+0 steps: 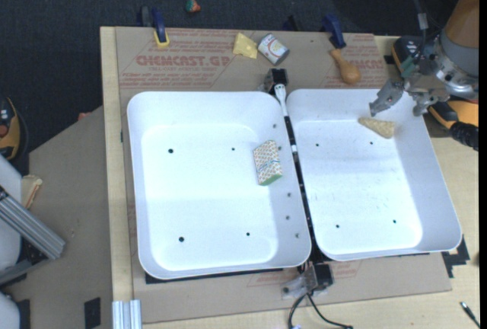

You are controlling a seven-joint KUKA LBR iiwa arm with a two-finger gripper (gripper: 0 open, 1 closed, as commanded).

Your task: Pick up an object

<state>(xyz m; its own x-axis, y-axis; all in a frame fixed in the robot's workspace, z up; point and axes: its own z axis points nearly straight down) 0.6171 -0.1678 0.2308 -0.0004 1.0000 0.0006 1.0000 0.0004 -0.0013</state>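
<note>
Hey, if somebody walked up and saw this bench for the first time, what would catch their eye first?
Probably the two white bins side by side: the left bin holds a small patterned block near its right wall, and the right bin holds a tan wedge-shaped piece near its far edge. Just above that wedge hangs the arm's claw, reaching in from the right. Behind the bins, small odds and ends lie on the brown board.

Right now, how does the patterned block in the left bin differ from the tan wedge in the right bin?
The patterned block is rectangular, pale with green and blue speckles; the tan wedge is triangular and plain beige. The block lies by the left bin's right wall; the wedge lies near the right bin's far edge. The claw hovers close over the wedge, far from the block. Both are small and rest on white bin floors.
</note>
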